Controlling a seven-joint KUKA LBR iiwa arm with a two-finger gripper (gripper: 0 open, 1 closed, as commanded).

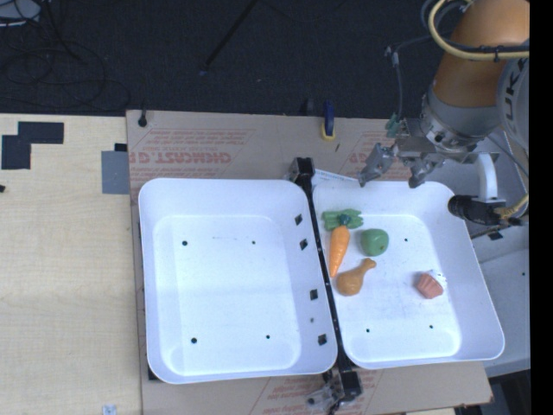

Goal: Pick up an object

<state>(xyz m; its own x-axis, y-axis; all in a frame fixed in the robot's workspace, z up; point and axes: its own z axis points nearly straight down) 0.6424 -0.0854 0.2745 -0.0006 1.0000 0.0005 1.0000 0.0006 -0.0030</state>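
Two bins on my feed, side by side on the cardboard-covered bench [216, 145]. Left bin [164, 232] has just its bare white floor with a few dark dots.

Right bin [484, 318] holds four toy items. Nearest the camera: a pinkish-red piece [429, 285], maybe a strawberry, hard to tell at this size, sitting alone toward the right side. Next a tan chicken drumstick [355, 277], lying tilted, bone end pointing up-right. Its fat end is just beside the tip of the orange carrot [338, 250], which lies along the divider side with its green leaves [342, 219] at the far end. A green round item [374, 241], looks like an apple, sits just right of the carrot, near the drumstick's bone end; I can't tell if they touch.

Arm comes in from the right, orange band [484, 33] high at the top corner, wrist angled down-left. Gripper [396, 169] hovers above the far rim of the right bin, well apart from all four items. Fingers [373, 166] are spread apart with nothing between them.
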